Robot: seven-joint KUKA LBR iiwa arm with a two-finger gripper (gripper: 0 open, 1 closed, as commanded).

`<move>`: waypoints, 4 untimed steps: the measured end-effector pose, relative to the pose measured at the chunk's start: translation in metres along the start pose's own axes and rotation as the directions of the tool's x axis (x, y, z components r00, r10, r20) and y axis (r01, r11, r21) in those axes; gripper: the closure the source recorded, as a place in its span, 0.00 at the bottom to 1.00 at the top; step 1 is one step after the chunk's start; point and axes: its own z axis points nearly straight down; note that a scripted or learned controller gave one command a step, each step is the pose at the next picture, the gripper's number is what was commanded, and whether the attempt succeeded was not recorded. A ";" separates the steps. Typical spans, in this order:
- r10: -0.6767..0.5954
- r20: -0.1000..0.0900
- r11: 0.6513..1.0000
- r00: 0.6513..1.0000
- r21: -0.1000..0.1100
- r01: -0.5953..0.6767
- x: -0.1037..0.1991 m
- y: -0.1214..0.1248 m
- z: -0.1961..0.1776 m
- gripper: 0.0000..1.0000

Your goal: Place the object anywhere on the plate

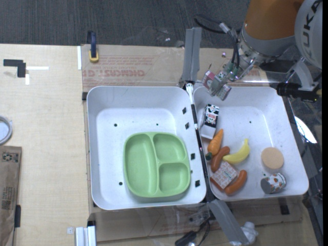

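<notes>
My gripper (219, 84) hangs at twelve o'clock over the right bin (287, 117), nothing visibly in it; open or closed, I cannot tell. Green plate (156, 164) bare.

A pale green three-compartment plate (156, 164) lies flat in the left bin, toward its six o'clock edge; the toy food sits at three o'clock, in the neighbouring bin

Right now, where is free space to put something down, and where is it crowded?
The plate has three bare compartments, and bare floor of the left bin surrounds it. In the right bin, the middle and back right floor is bare. Its front left is crowded: carrot, banana, sausage, cracker.
</notes>
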 end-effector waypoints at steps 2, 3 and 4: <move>-0.162 -0.003 0.987 0.987 0.002 0.162 0.112 -0.017 0.084 1.00; 0.054 -0.004 0.999 0.999 0.005 -0.054 0.135 -0.013 0.156 1.00; 0.054 -0.004 0.999 0.999 0.004 -0.054 0.135 -0.013 0.156 0.00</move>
